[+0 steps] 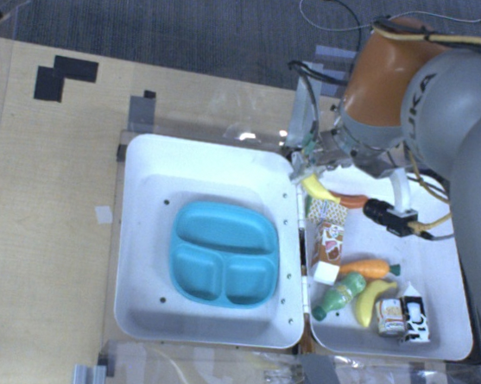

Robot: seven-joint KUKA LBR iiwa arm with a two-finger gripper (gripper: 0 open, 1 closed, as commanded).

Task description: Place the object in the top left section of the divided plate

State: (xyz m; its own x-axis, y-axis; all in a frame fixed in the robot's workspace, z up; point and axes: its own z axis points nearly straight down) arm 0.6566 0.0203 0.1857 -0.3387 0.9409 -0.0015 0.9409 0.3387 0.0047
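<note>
1. Gripper (312,162), at the right bin's (455,283) 11 o'clock corner; whether it grips cannot be told.
2. Banana (317,188), just below it, touching.
3. Plate (224,254), centred in the left bin (144,236).

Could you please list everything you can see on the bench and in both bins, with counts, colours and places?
Bins: 2, white, side by side on the bench; left bin, right bin.
Divided plate: 1, light blue, three sections, middle of the left bin.
Banana: 1, yellow, top left of the right bin, right at the hand.
Carton: 1, brown and red, along the right bin's left wall.
Carrot: 1, orange, centre of the right bin.
Green bottle: 1, green, beside the carrot.
Second banana: 1, yellow, right of the bottle.
Small can: 1, near the front right.
Arm: 1, grey with orange band, reaching in from the right.
Hand: 1, over the right bin's top left corner.
</note>
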